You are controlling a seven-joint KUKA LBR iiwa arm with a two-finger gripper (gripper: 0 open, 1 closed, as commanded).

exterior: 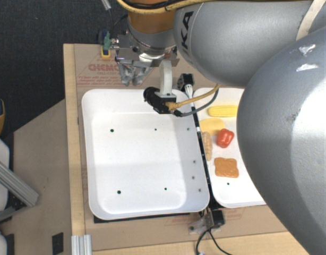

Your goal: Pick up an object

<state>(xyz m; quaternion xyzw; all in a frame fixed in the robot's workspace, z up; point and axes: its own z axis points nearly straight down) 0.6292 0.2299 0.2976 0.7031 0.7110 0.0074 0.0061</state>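
Overhead, arm [248,41] spans right bin [232,195] | gripper [133,74] above left bin [99,142] rim

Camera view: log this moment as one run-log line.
gripper: above left bin's far rim, nothing between fingers | right bin: corn, tomato, brown piece | pick: not yet

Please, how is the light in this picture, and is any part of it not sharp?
Camera view: even light; a soft shadow lies across the left bin, brighter band below it. The big grey arm is near the lens and blurred. The food pieces, such as the red one, look sharp.
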